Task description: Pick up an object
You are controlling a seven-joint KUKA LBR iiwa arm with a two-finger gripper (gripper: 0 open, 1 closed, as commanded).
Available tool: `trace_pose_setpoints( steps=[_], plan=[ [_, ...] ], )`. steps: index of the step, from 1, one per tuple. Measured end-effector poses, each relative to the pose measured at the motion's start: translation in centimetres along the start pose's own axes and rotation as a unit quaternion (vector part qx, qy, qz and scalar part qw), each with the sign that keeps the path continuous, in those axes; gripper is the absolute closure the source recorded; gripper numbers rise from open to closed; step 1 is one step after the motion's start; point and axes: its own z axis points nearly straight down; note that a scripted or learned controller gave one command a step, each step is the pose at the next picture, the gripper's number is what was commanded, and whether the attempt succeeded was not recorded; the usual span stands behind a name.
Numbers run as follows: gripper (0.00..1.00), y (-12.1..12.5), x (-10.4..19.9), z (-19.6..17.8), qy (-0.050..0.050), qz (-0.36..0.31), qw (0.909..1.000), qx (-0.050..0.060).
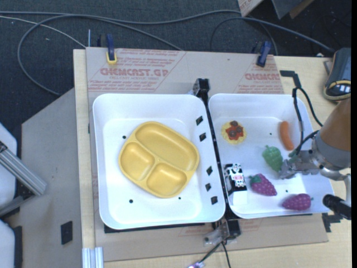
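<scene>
Here the hand (pixel 285 171) hovers beside the green pepper (pixel 273 157).

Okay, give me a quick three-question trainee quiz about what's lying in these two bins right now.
1. True or false: the yellow divided plate lies in the left bin.
2. Which item lies nearest the gripper? A. the orange carrot B. the green pepper C. the small pizza
3. Fill in: the two toy fruits near the front of the right bin, grapes and a raspberry-like piece, are both ____ in colour.

Key: 1 true. 2 B, the green pepper, just left of the gripper. 3 purple.
</scene>
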Motion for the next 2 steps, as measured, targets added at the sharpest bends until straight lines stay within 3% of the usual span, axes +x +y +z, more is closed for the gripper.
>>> trace_pose_setpoints(
  steps=[2],
  plan=[
    [1.0, 1.1, -0.9, -10.1, -0.002, -0.001, 1.0, -0.003]
  ],
)
